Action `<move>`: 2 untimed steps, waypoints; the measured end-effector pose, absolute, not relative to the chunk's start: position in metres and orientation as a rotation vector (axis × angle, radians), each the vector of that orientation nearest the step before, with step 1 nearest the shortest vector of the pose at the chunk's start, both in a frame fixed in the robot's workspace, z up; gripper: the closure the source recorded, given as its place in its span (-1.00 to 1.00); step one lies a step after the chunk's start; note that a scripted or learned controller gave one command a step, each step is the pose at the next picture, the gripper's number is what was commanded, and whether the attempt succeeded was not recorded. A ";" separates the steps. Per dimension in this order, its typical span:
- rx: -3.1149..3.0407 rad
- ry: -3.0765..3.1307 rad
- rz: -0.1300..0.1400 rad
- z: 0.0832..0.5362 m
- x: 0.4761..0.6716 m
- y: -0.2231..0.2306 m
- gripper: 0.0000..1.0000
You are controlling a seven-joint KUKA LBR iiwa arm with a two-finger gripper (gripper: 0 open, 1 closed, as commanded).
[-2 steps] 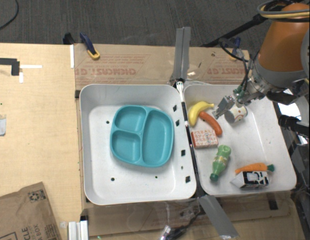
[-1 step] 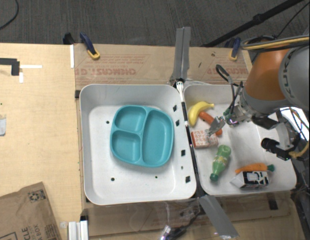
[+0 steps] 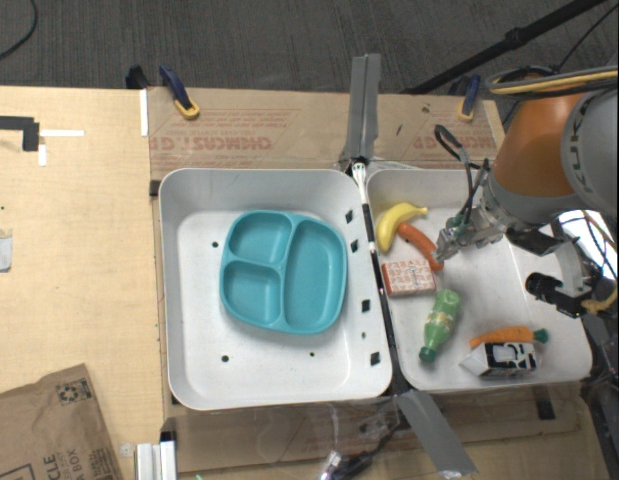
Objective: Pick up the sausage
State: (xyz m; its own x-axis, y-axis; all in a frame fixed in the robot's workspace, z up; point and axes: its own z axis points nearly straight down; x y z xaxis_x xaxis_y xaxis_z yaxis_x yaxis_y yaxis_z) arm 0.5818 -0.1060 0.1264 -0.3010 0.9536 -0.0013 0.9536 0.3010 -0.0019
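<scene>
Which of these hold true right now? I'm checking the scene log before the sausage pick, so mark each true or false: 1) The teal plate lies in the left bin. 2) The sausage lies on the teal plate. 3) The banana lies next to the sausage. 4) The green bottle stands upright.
1) True: the teal plate lies in the left bin.
2) False: the sausage lies in the right bin, with the gripper at its right end.
3) True: the banana lies just beside it.
4) False: the green bottle lies on its side.
</scene>
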 end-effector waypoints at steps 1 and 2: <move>-1.858 -2.533 0.004 0.126 0.582 -0.106 -1.00; -1.664 -2.673 -0.003 0.097 0.604 -0.106 -1.00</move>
State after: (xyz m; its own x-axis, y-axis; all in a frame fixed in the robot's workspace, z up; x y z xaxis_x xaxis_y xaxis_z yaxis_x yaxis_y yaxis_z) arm 0.6036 -0.1058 0.0967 -0.4414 0.8973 -0.0048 0.8973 0.4414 0.0054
